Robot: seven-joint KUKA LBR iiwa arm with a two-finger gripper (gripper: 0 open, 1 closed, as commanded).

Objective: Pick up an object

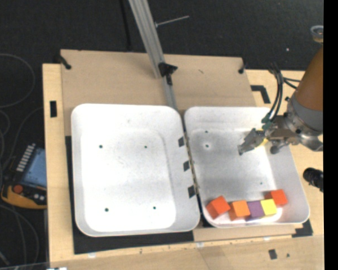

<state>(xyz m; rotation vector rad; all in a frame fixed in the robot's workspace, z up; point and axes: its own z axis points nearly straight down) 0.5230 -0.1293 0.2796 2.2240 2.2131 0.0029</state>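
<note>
Well apart: blocks (pixel 248 207) at bin's (pixel 225 117) near edge, jaws above.

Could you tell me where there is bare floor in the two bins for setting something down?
The left bin has bare floor from rim to rim. In the right bin, the floor is bare between the far rim and the blocks, under the gripper. Its near edge is crowded: an orange-red block, orange block, yellow block and another orange-red block.

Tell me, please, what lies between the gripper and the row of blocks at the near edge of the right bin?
Nothing: in the camera view, only bare white bin floor separates the gripper from the blocks.
</note>
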